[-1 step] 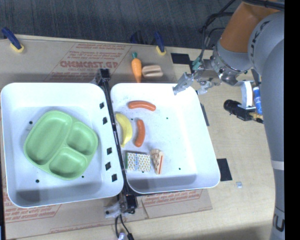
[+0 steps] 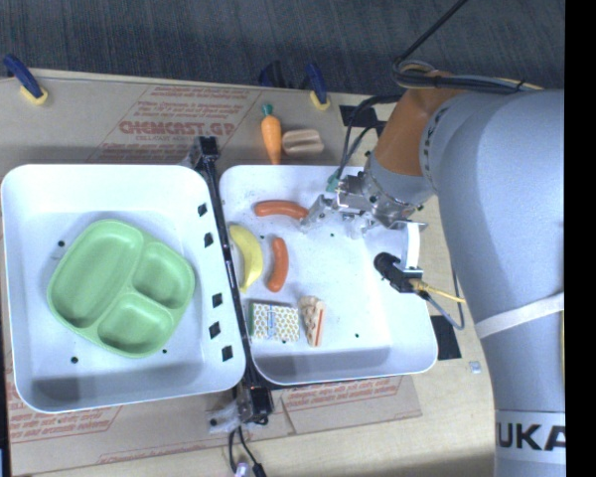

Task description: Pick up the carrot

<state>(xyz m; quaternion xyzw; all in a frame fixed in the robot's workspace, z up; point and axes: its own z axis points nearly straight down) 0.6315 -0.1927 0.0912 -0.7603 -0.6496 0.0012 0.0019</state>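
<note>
- Your carrot [image 2: 270, 137] lies outside both bins, on the cardboard behind the right bin [image 2: 407, 351], beside a bun [image 2: 302, 143].
- Gripper [image 2: 330, 210] hovers over the right bin near a sausage [image 2: 280, 209]; fingers look spread, nothing between them.

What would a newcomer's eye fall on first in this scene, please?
Probably the big grey arm filling the right side, its claw over the right bin. Next, the green tray in the left bin. The carrot lies on the cardboard behind the bins, beside a bun.
</note>
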